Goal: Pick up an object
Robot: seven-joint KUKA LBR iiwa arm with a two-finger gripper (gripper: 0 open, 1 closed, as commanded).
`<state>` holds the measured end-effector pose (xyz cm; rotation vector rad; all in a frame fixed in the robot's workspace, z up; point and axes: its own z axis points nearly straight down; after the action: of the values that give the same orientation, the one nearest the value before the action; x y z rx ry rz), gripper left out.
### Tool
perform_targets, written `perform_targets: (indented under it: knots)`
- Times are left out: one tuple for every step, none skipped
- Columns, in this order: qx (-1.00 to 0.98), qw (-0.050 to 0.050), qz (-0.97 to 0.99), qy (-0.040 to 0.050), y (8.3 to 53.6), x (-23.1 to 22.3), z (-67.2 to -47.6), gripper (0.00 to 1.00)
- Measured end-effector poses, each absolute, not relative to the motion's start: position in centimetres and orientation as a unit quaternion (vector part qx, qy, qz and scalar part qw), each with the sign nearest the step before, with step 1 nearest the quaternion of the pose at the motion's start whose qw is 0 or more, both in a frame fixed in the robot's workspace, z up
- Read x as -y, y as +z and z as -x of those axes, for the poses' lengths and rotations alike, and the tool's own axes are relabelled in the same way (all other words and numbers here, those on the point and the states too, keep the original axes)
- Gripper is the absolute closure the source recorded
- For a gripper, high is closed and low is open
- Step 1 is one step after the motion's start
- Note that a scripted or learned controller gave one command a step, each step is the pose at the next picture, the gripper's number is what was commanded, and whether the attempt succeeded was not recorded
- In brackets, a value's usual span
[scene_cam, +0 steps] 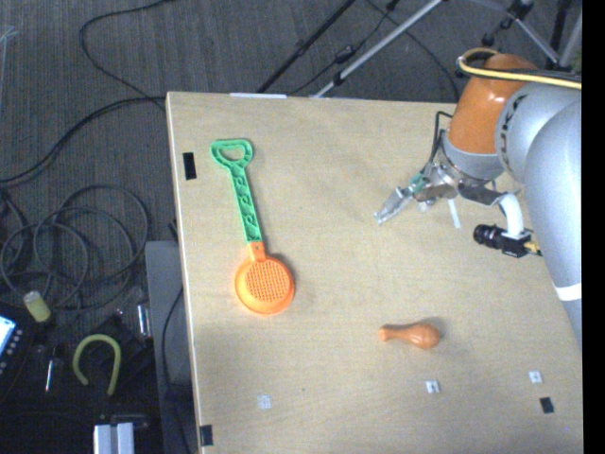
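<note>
- Gripper [389, 211]: poised above bare bench, nothing held; jaw opening too blurred to judge.
- Sieve [264, 283] and drumstick [412, 334]: flat, well apart, probably easy picks.

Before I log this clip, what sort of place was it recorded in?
Most likely a robotics lab. A grey and orange arm reaches over a plain wooden bench bearing toy items, a green-handled strainer and an orange drumstick-like piece. Loose cables and stand legs sprawl over the carpet.
</note>
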<state>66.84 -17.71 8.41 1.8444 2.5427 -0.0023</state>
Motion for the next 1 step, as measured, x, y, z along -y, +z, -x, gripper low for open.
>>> perform_targets:
  knots:
    - [-0.903, 0.000, -0.429, 0.0006, 8.43, 12.94, -66.88, 0.00]
